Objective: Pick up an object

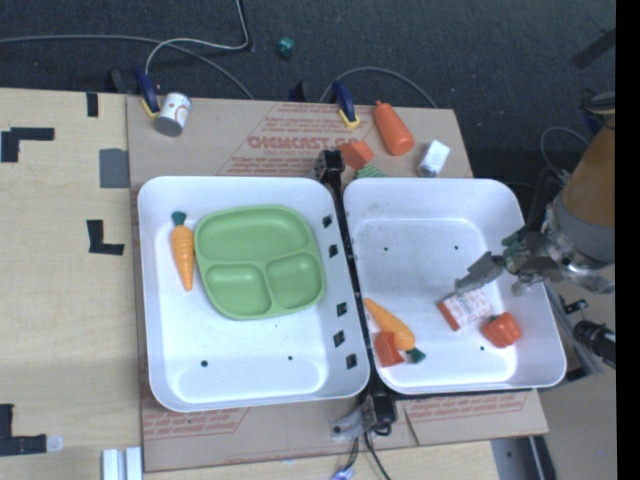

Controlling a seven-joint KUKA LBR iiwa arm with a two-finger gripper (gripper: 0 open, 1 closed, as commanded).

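In the right bin point(430, 203), my gripper point(498, 279) reaches in from the right edge and stands open, with nothing between its fingers. One finger point(478, 271) lies just above a red and white packet point(464, 308); whether it touches the packet I cannot tell. A small red object point(501, 330) rests right of the packet. An orange carrot point(388, 322) with a green tip lies against the bin's left wall, and a red block point(386, 349) sits beside it.
The left bin point(165, 363) holds a green divided plate point(260, 260) and a second carrot point(183, 252). Behind the bins on the cardboard lie an orange bottle-like toy point(393, 128), a small orange piece point(356, 153), a white cube point(434, 156) and a can point(173, 113).
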